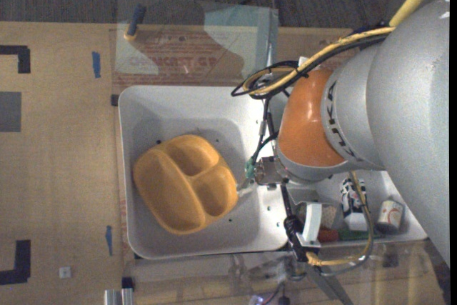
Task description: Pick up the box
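My gripper (251,175) hangs below the orange wrist band over the ridge between the two bins, just right of a yellow divided plate (186,182). A small green bit shows at its tip. A small brownish box-like thing (327,213) lies in the right bin (400,231), mostly hidden by my arm. The gripper is left of it and apart from it.
The yellow plate fills much of the left bin (143,111). In the right bin lie a black-and-white can (352,196), a small pale cup (390,213), and red (328,233) and green (353,233) pieces near the front wall. My arm covers most of that bin.
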Controlling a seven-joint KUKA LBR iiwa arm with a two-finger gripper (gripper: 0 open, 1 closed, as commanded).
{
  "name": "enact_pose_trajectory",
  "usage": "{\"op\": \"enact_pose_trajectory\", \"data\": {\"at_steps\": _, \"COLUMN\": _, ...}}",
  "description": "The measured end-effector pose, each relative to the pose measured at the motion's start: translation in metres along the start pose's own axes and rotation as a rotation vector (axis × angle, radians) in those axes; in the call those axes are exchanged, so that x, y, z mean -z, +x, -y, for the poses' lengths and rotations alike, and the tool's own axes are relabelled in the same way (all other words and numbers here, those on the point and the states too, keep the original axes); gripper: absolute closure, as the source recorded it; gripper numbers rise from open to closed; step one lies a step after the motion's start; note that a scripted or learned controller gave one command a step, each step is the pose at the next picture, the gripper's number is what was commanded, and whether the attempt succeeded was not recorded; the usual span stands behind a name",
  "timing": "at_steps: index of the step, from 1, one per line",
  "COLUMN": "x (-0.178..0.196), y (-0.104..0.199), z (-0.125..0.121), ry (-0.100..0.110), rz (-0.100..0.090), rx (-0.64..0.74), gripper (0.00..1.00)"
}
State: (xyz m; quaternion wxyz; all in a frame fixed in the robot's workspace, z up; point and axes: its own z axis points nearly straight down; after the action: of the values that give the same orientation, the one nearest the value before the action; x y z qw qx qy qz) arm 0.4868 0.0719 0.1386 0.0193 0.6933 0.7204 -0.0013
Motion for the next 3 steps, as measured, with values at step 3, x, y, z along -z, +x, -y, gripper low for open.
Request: {"op": "enact_pose_trajectory", "data": {"at_steps": 3, "x": -0.039, "y": -0.168, "z": -0.007, "ry": 0.027, "rz": -0.028, "rx": -0.134, "gripper": 0.0}}
